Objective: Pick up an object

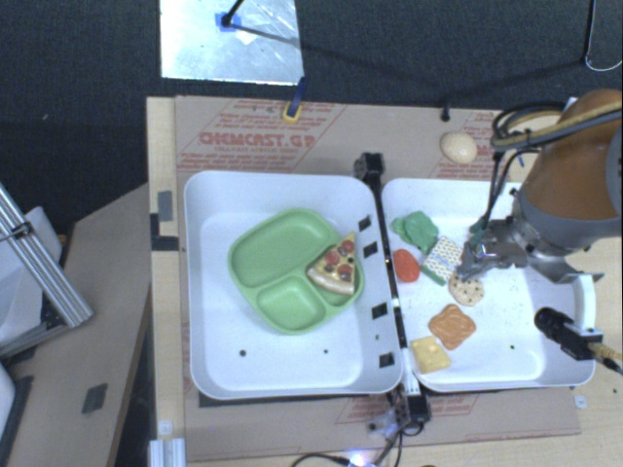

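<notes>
A single fixed camera sits high above the desk (243, 125) and looks down at a slant. It stands far enough off to take in both white bins (209, 290) side by side across the middle of the frame, with dark floor along the top and the arm (574, 183) at the right.

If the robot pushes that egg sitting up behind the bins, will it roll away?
Probably yes. The egg is rounded and smooth-looking, and it lies on flat cardboard with no rim around it, so a nudge would likely send it wobbling off in a curve. That smooth shell might also slip between the gripper fingers.
</notes>
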`<state>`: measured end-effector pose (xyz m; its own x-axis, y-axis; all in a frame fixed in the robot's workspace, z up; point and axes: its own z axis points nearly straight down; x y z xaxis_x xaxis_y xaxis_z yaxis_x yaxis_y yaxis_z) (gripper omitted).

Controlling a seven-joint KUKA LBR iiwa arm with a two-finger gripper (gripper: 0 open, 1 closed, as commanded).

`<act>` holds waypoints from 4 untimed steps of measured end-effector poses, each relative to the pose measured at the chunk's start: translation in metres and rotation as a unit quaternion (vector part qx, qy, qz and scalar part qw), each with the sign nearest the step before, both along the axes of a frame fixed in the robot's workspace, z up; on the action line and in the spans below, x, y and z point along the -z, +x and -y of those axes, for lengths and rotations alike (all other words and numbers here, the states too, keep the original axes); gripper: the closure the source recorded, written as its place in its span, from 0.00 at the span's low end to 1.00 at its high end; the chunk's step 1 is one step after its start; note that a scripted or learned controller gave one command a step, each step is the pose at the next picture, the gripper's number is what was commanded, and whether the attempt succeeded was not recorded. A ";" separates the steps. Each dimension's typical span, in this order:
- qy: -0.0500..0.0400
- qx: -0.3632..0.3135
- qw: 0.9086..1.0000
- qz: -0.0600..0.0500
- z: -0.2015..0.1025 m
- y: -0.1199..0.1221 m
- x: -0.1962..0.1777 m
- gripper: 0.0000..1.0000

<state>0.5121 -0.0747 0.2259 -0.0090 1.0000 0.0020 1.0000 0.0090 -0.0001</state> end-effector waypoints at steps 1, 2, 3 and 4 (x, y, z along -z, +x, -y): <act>-0.001 0.004 1.000 0.000 0.004 -0.001 0.011 1.00; -0.001 0.003 1.000 0.001 0.000 -0.007 0.004 1.00; -0.001 0.002 1.000 0.001 0.000 0.005 0.003 1.00; -0.001 0.004 1.000 0.001 0.001 0.002 0.008 1.00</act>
